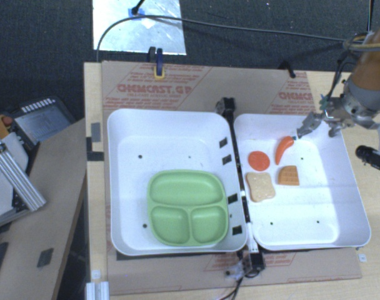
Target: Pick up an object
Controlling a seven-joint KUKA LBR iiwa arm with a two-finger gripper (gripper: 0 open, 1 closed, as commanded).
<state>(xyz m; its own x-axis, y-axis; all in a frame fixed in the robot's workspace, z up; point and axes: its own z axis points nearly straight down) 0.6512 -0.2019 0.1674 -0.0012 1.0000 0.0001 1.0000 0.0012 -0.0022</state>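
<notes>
While the grey arm [368, 80] reaches in over the right bin's [340, 230] far right corner, its gripper [318, 122] hangs just above the bin floor near the far rim, and whether the jaws are spread or pressed together cannot be told from this slanted view. Nothing is seen between them.

Taking the divider [237, 174] between the two bins as the landmark: a red-orange carrot-shaped piece [284, 149] lies tilted a short way right of it, in the far half of the right bin, with its upper tip just beside the gripper. A round red slice [259, 160] sits closer to the divider, just left of the carrot piece and apart from it. An orange wedge [289, 176] lies nearer the camera than the carrot piece, and a pale bread-like piece [260, 186] rests close to the divider, just beside the wedge. All four sit clear of the bin walls. Right of the divider, the near half of the bin floor and its right side are bare white, giving open room.

Left of the divider, a green three-part tray [189, 206] lies in the left bin [124, 167], in its near half, close to the near rim and to the divider; the far half is open floor. Both bins rest on a cardboard-covered worktop [196, 86]
</notes>
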